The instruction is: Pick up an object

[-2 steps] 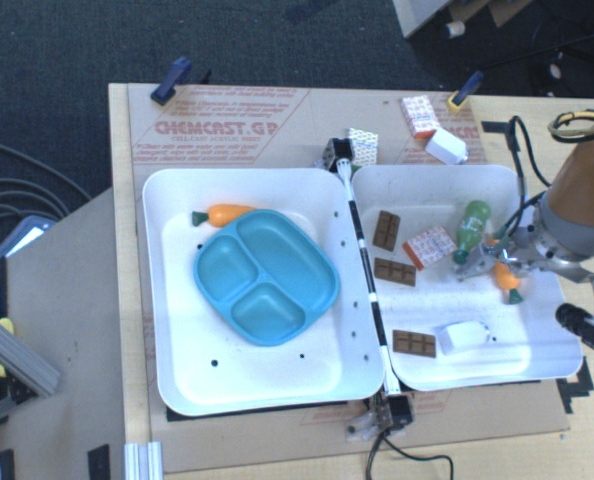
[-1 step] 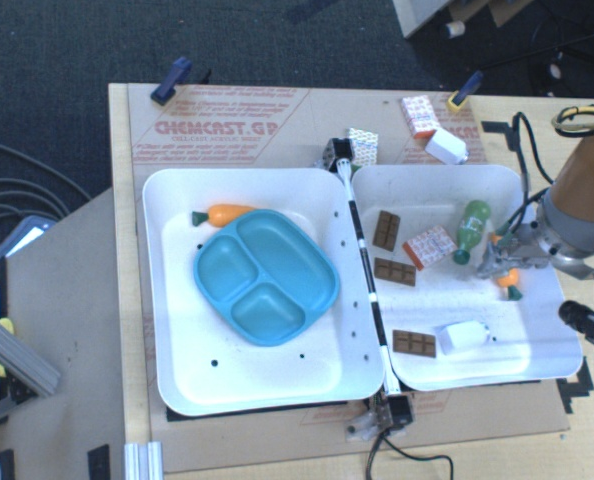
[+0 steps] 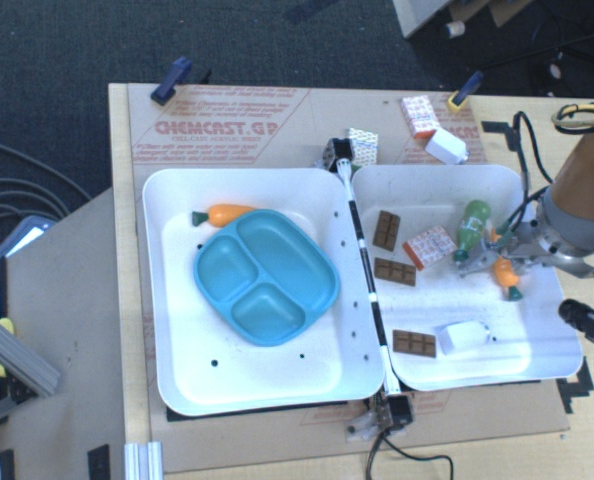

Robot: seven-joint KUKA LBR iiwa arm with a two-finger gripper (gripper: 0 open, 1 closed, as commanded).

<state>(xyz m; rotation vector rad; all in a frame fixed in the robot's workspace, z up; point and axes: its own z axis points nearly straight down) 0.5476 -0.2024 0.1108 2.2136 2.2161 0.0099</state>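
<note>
Orange carrot (image 3: 506,273) and green bottle (image 3: 472,222) sit crowded together at the right bin's (image 3: 497,368) far right side, right where the gripper (image 3: 482,253) is seen reaching in. Finger state cannot be told; the tips are lost in clutter between bottle and carrot, and no object is clearly seen between them.

Risks judged from this: two items could be caught at once, or one nudged aside and the grasp closed on nothing, since bottle, carrot and the red-white packet (image 3: 429,245) lie so near each other. The rounded bottle could roll or squirt out. The bin wall is close, so a collision with it is possible.

Hard to read: the arm (image 3: 577,203) is cut off at the right edge, the contact point is blurred, and which item is targeted cannot be settled.
</note>
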